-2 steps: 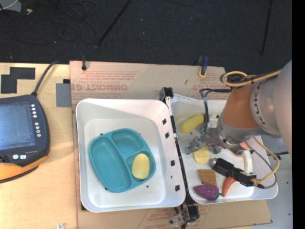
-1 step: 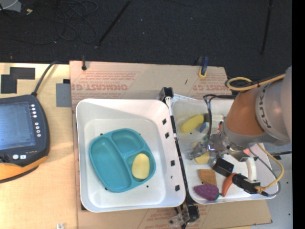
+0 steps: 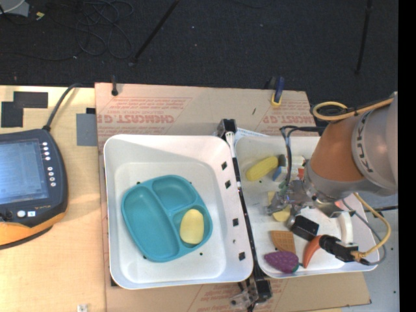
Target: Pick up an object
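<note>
Gripper [image 3: 281,203] seemingly just below yellow corn [image 3: 262,168].

Two white bins [image 3: 166,149], one teal divided plate [image 3: 156,216], two yellow pieces [image 3: 192,226], one purple piece [image 3: 281,260]

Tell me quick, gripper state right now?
Gripper: down in the right bin among the toys; open or closed cannot be told.

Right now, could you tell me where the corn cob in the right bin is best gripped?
Grip the corn cob across its narrow middle, coming straight down from above. It lies flat and slanted in the right bin, with open floor along both long sides for the pincer.
</note>
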`<control>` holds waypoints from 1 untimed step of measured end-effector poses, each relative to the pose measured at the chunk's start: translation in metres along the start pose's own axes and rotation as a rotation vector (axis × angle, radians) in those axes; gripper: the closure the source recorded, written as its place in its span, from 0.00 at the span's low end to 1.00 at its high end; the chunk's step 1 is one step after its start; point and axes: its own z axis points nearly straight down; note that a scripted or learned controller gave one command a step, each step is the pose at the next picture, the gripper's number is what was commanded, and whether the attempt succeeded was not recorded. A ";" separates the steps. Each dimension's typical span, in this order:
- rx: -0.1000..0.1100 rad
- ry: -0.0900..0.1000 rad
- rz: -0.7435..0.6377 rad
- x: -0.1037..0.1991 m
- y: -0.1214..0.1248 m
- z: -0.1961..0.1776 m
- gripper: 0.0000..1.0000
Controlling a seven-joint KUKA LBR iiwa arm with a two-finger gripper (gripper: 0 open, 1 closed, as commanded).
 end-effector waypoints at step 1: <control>-0.009 0.002 -0.010 0.063 -0.027 -0.095 1.00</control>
